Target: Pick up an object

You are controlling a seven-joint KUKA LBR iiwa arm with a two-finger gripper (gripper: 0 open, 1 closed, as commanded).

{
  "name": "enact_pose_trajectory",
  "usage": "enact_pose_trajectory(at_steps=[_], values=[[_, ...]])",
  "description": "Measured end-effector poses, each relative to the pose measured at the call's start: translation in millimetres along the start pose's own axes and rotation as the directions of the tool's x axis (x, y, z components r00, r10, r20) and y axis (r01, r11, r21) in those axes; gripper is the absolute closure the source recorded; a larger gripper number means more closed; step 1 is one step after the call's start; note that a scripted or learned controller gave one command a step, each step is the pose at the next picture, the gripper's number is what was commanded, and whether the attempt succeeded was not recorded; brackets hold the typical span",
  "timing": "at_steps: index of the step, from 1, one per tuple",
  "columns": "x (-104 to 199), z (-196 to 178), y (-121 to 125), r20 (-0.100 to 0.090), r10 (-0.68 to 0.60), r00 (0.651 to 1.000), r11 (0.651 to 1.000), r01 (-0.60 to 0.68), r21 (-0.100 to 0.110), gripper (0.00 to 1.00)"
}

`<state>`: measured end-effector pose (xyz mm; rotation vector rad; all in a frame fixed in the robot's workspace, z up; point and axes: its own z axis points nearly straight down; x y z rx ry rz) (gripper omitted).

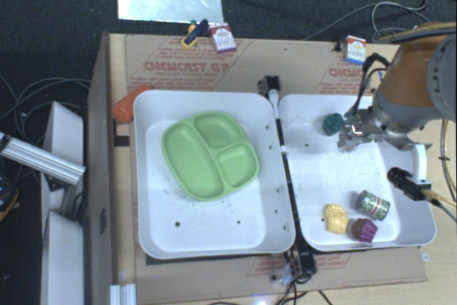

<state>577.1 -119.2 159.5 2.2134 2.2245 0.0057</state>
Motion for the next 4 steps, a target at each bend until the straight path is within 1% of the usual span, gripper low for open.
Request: enact_pose_trajectory(at_steps=[1, 2, 3, 4], values=[[-1, 1, -1, 0.0, 0.002, 1.0, 1.0, -0.002, 0.003, 0.0], [-55, 76, 41, 0.001, 0.004, 1.0, 1.0, -0.004, 0.004, 0.0], [-23, 75, 92, 0.001, -0.001, 1.0, 1.0, 0.001, 0.001, 0.0], [-23, 62, 94, 0.003, -0.004, 1.0, 1.0, 0.004, -0.005, 1.0]])
